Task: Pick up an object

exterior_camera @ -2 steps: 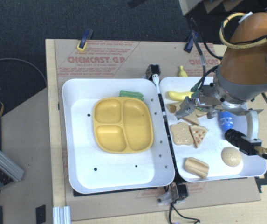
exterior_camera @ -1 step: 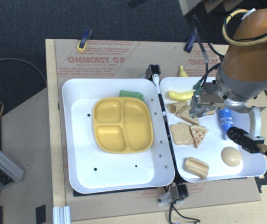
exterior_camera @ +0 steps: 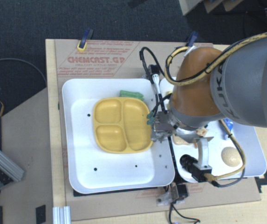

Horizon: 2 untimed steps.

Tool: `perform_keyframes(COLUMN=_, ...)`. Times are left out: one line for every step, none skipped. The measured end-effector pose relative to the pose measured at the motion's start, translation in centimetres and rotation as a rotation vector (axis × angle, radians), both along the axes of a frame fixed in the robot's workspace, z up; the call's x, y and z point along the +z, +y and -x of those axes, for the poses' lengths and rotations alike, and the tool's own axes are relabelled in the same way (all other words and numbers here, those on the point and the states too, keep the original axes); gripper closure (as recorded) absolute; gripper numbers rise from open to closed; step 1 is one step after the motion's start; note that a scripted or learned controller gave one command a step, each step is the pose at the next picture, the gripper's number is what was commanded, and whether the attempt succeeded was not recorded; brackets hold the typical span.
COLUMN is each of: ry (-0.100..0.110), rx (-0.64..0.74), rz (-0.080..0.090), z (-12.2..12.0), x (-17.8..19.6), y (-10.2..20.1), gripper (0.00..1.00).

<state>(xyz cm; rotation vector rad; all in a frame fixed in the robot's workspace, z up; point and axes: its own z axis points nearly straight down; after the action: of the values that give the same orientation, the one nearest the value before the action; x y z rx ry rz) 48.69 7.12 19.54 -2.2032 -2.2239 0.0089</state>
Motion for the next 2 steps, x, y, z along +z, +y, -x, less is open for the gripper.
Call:
perform_keyframes(ry=-0.031, rx=-0.002, rz=-0.004, z=0.62, x=19.28, y=5.24, gripper=1.0)
perform_keyframes(ry=-0.015, rx=-0.007, rz=0.004, z=0.69, x=19.43, y=4.96, gripper=1.0)
